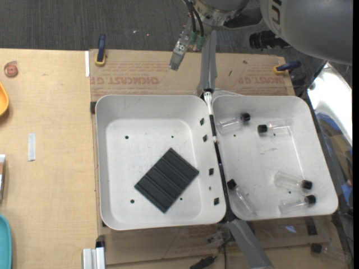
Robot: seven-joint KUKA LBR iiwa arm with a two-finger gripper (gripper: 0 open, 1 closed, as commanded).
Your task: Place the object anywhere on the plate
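Note:
A dark ribbed rectangular plate (167, 180) lies at a slant on the floor of the left bin (112, 111). Nothing rests on it. Several clear vials with black caps lie in the right bin (305, 114): one at the back left (231, 124), one at the back middle (276, 130), and others along the front (242, 199) (289, 180) (293, 205). My gripper (207, 88) hangs as a thin grey shape over the back of the divider between the two bins, above both and apart from the vials and the plate.
The arm's grey body (314, 15) fills the top right. A small cable connector (178, 54) dangles behind the left bin. Clamps (101, 49) (283, 67) hold the cardboard under the bins. A wooden table (45, 150) with small items lies to the left.

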